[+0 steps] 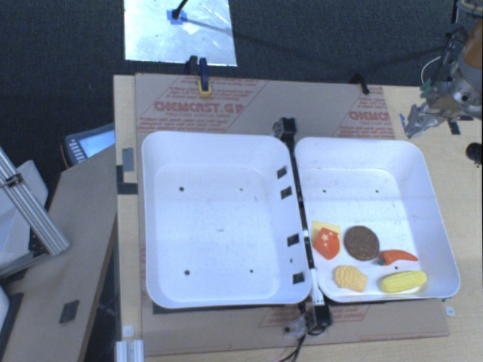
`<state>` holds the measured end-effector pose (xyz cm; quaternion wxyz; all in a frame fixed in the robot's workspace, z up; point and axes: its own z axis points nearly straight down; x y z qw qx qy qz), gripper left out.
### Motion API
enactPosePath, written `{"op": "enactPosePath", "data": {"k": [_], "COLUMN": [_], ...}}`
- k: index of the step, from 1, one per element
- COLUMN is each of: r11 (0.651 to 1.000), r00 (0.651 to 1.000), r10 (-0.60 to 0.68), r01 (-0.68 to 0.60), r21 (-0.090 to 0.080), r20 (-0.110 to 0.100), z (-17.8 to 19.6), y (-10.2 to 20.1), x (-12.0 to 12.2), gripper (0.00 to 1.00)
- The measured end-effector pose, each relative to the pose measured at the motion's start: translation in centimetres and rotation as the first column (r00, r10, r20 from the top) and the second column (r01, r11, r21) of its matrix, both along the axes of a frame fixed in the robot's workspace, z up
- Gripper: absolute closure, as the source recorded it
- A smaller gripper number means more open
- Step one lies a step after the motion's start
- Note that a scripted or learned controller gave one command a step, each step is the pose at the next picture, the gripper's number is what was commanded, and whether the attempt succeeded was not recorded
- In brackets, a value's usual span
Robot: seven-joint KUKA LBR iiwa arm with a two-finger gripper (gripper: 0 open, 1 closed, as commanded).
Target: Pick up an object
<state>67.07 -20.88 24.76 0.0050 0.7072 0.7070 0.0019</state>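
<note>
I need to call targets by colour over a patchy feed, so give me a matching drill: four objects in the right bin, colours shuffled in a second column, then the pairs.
Objects:
1. round disc
2. chili pepper
3. corn cob
4. wedge beside the bin divider

Colours:
A. yellow
B. red with a yellow top edge
C. dark brown
D. orange-red

Pairs: 1-C, 2-D, 3-A, 4-B

All four lie in the near part of the right bin.

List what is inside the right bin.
The right bin holds five toy foods bunched at its near end: a yellow wedge with a red piece, a brown disc, a red-orange chili, a ridged yellow piece and corn. Nothing visibly covers them.
</note>
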Motion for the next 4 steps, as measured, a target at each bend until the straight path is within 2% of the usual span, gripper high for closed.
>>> {"op": "enactPosePath", "data": {"k": [2,4], "r11": [1.000,1.000], "r00": [1.000,1.000], "r10": [0.005,0.006], "r01": [-0.005,-0.006], "r21": [0.003,0.002], "r20": [-0.004,-0.005], "z": [5.7,7.6], "y": [0.3,0.3], "x": [-0.1,-0.2], "gripper": [1.00,1.00]}}
